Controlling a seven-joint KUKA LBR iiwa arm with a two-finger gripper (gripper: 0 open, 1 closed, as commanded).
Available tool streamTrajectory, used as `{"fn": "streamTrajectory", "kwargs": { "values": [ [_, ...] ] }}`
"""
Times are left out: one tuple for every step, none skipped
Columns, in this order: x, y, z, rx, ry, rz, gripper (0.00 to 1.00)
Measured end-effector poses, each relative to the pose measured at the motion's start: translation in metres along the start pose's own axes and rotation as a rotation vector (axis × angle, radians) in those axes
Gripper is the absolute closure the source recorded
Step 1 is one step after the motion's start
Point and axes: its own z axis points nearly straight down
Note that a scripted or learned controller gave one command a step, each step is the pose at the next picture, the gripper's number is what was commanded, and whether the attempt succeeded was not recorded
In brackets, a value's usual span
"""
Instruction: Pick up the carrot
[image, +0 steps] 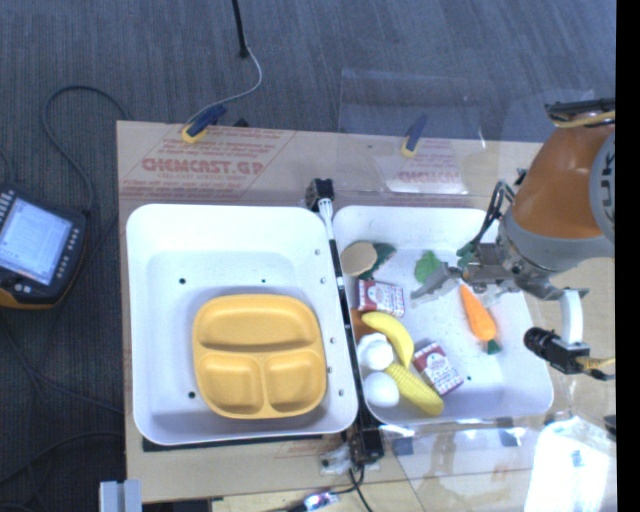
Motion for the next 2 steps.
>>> {"fn": "streamTrajectory", "kwargs": {
  "values": [
    [-0.032, 0.013, 0.109, -0.011, 0.001, 0.095, 0.0],
    [-0.056, 0.01, 0.109, 0.004, 0.046, -0.213, 0.0]
  ]
}}
